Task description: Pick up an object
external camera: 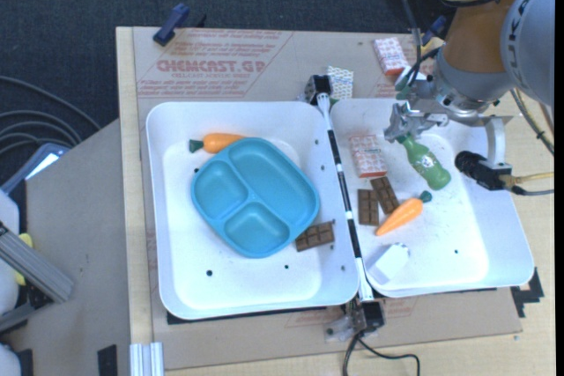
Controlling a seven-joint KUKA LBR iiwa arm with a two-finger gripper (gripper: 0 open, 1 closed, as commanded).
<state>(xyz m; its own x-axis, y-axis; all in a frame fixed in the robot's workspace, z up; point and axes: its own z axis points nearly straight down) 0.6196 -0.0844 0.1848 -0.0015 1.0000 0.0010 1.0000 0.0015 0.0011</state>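
Gripper (407, 124) sits at upper part of the right bin (502, 255), fingers pinched on the neck end of the green bottle (426, 162) — bottle lies tilted toward lower right. Just below: carrot (399, 217), chocolate bar (376, 199), snack packet (367, 154). Left bin (167, 216) — blue divided plate (254, 195), second carrot (217, 142) at its upper left, another chocolate piece (315, 235) at lower right.

A blue divided plate (255, 196) is lying in a white bin (167, 216) beside an orange carrot (218, 141) (its tip dark green). A green bottle (426, 163), brown chocolate bars (376, 198) and another orange carrot (399, 217) are showing against the second white bin (493, 251).
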